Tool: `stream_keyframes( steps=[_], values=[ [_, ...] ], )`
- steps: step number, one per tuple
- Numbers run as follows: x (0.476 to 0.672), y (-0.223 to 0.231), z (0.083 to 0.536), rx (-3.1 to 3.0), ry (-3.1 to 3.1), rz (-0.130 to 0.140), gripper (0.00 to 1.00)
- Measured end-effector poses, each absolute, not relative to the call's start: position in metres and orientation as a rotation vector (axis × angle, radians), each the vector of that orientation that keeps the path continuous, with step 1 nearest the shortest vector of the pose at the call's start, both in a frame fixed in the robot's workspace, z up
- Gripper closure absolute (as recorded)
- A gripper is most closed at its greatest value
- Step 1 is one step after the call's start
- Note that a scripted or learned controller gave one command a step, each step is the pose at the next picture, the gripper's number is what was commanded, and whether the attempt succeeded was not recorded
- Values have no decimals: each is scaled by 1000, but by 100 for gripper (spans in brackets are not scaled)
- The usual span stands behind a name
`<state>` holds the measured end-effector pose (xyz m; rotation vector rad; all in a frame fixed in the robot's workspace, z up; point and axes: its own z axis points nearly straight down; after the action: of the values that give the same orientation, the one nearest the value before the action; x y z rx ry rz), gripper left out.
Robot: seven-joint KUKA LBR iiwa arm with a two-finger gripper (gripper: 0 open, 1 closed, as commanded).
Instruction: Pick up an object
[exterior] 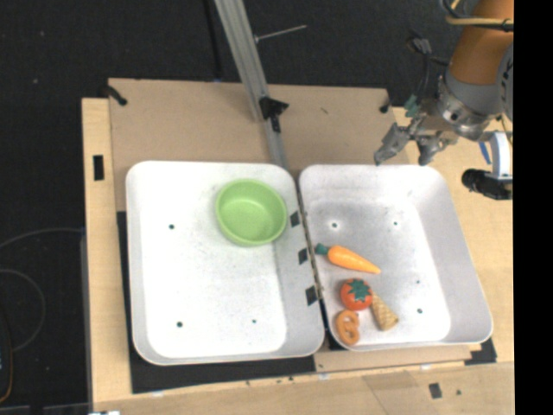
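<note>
- Gripper (406, 150): fingers spread apart, holding nothing, over the right bin's (432, 188) far rim.
- Carrot (350, 258): inside the right bin, near its left wall.
- Tomato (355, 295): just below the carrot.

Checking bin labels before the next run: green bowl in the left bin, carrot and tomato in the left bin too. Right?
Not quite. The green bowl is in the left bin, but the carrot and tomato lie in the right bin, near its front left corner. The camera view shows this.
</note>
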<state>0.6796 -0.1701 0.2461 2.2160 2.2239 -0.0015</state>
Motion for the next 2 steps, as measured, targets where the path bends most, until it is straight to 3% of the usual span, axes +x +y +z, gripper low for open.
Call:
stream_keyframes(
  steps=[1,2],
  values=[
    [679,-171,246,2215,2224,-4,0],
    [680,-163,199,2217,2226,-6,0]
  ],
)
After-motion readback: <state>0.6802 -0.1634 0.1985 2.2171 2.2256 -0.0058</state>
